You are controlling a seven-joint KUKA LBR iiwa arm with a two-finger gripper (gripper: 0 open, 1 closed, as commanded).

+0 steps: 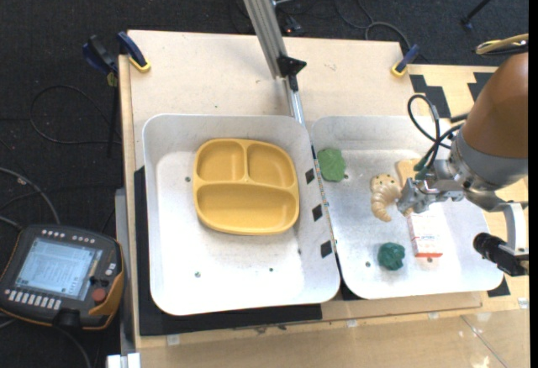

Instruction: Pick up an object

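Gripper (414, 195) sits low in the right bin (353, 278), between the beige toy (384, 193) at its 9 o'clock and the white box (425, 239) at its 5; can't tell how far it's open or whether it holds anything; pick one target, centre over it, descend straight; dark green ball (391, 255) and light green lump (331, 164) lie apart, easier.

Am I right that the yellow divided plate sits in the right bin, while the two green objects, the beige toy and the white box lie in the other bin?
Not quite: the camera view shows the yellow divided plate in the left bin. The two green objects, beige toy and white box lie in the other bin, the right one.
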